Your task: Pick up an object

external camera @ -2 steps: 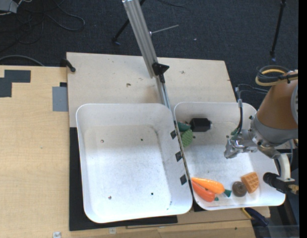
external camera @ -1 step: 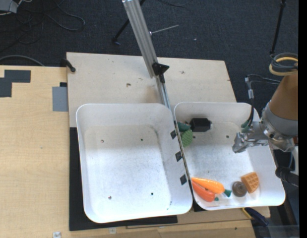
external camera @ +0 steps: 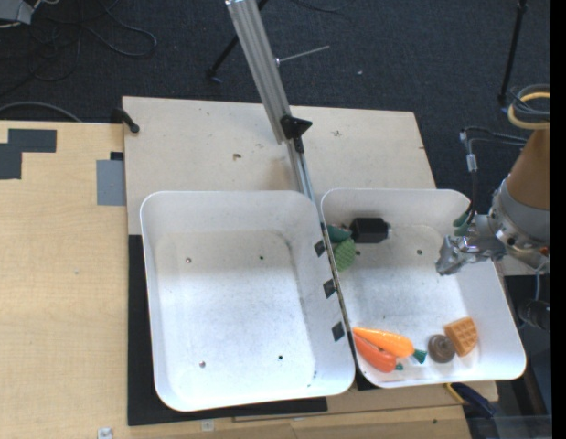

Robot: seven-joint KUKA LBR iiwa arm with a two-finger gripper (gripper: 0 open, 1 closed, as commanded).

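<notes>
The arm is reaching in over the right rim of the right bin point(external camera: 406, 195), and the tool point(external camera: 450, 256) is hanging above that bin's right side, near the wall. Whether it is spread or pressed together, I cannot tell from here; nothing is showing in its grip.

Objects are sitting in two clusters in this bin. Up at the far left corner, a black block point(external camera: 369, 230) is lying just beside a green toy point(external camera: 343, 250), which is resting against the divider between the bins. Down along the near edge, an orange carrot point(external camera: 383, 343) is lying at a slant over a red piece point(external camera: 377, 359); further right, a small brown round thing point(external camera: 440, 347) is touching an orange waffle-like piece point(external camera: 462, 335). All are well apart from the tool.

The left bin point(external camera: 173, 210) is showing its speckled white floor. A metal rail point(external camera: 264, 67) is slanting across the bench point(external camera: 209, 144) toward the bins' shared edge.
</notes>
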